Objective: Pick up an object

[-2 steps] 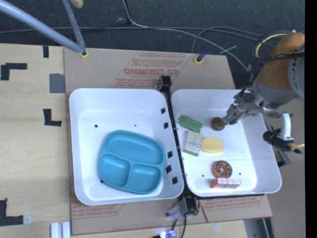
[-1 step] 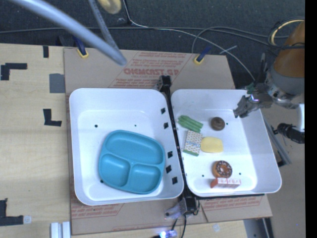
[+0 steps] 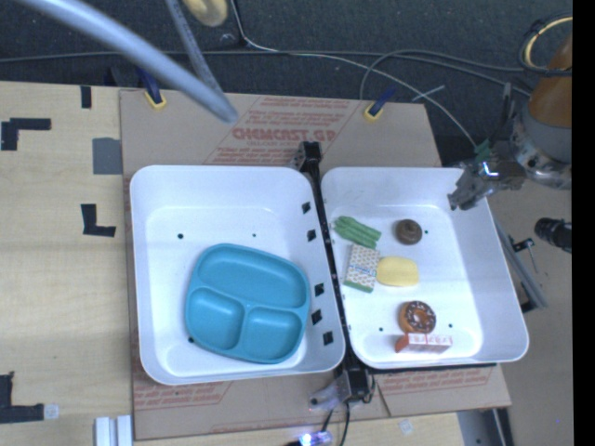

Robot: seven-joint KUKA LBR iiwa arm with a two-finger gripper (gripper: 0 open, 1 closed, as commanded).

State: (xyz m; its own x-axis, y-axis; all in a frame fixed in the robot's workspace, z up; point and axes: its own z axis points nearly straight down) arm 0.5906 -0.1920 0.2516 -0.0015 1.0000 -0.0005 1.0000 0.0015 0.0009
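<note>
In the right bin (image 3: pixel 502 337) we see, nearest, a donut (image 3: pixel 417 317), then a yellow piece (image 3: pixel 397 270), a green strip (image 3: pixel 357 230) and a brown ball (image 3: pixel 408 231). Our gripper (image 3: pixel 467 191) hangs over the far right rim, so all lie left of and nearer than it.

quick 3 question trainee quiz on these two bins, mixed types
1. True or false: the blue tray lies in the right bin.
2. Which item is nearest the claw? A) donut B) brown ball C) green piece
3. Fill in: the yellow item lies beside the checked ____.

Key: 1 false, it lies in the left bin. 2 B. 3 packet.
</note>
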